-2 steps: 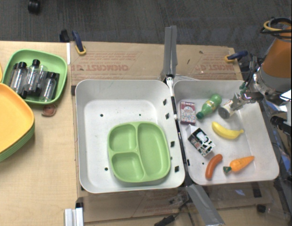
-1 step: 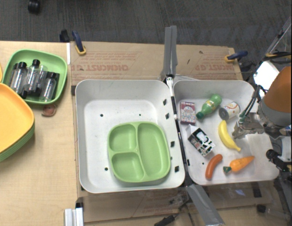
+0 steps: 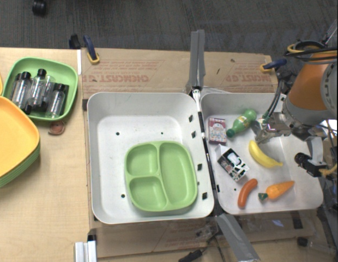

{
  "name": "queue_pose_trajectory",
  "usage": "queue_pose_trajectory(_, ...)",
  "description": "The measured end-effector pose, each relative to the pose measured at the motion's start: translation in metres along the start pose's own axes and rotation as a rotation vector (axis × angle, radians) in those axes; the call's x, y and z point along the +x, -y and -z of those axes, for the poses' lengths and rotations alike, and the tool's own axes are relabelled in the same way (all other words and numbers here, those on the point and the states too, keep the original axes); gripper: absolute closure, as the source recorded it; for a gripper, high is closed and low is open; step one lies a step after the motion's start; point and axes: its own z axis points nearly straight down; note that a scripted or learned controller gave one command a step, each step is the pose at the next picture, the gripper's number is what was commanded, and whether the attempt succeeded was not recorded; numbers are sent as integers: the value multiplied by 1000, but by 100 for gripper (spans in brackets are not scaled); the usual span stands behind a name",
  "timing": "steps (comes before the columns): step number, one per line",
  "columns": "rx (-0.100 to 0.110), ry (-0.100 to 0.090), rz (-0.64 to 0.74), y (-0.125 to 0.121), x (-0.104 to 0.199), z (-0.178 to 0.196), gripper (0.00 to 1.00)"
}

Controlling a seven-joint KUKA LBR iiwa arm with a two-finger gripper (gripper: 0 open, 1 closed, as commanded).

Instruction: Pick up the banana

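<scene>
Two white bins sit side by side on the tabletop [image 3: 43,212], and the job is barely begun. By my reading nothing is lifted yet: the banana [image 3: 264,155] lies flat on the floor of the right bin [image 3: 305,201], near its middle, curved, with its upper end pointing toward the arm. The gripper [image 3: 265,130] hangs just above that upper end, close to it or perhaps touching; how it is set cannot be made out from this angle. What is left is the whole grasp and the lift.

Going by size, the left bin [image 3: 103,146] holds a green divided tray [image 3: 161,176] well apart from the work. On the tabletop to the far left are stacked orange plates [image 3: 13,141] and a small green tray of bottles [image 3: 41,89].

Around the banana, things crowd in. A green bottle [image 3: 241,123] lies just left of the gripper, near enough to be bumped on the way down. An orange carrot [image 3: 278,190] lies below the banana, near its lower end. A red sausage-shaped thing [image 3: 246,192], a black-and-white packet [image 3: 233,164] and a small pink card [image 3: 217,130] lie further left, apart from the fruit.
</scene>
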Motion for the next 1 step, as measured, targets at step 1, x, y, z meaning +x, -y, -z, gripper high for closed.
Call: queue_pose_trajectory(1,0,0,-1,0,0,9,100)
